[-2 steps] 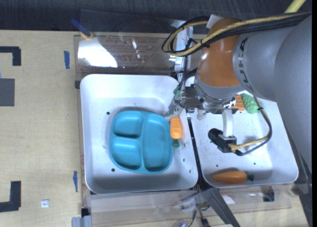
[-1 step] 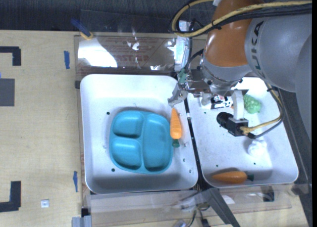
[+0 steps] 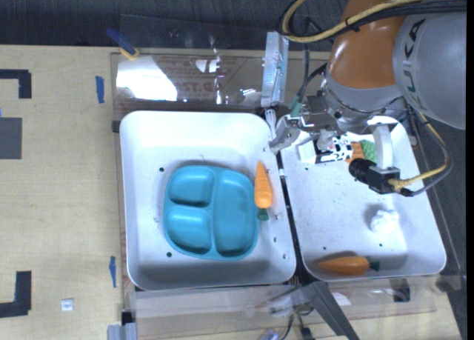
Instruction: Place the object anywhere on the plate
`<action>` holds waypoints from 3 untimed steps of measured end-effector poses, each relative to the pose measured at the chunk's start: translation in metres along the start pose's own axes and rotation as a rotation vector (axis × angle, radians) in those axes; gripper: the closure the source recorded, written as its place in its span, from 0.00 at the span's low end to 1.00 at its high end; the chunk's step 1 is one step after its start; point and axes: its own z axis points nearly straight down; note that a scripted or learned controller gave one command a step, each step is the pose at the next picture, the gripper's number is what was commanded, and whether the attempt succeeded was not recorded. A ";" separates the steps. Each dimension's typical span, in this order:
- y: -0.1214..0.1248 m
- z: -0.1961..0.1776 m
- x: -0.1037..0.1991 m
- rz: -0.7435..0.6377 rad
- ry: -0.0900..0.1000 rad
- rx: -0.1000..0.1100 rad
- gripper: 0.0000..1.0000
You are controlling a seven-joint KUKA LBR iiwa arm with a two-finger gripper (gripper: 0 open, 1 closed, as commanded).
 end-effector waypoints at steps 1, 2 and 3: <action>-0.008 -0.167 0.009 -0.534 -0.001 -0.007 0.00; 0.014 -0.073 -0.004 0.513 0.000 0.010 0.00; 0.015 -0.084 -0.003 0.510 -0.001 0.007 1.00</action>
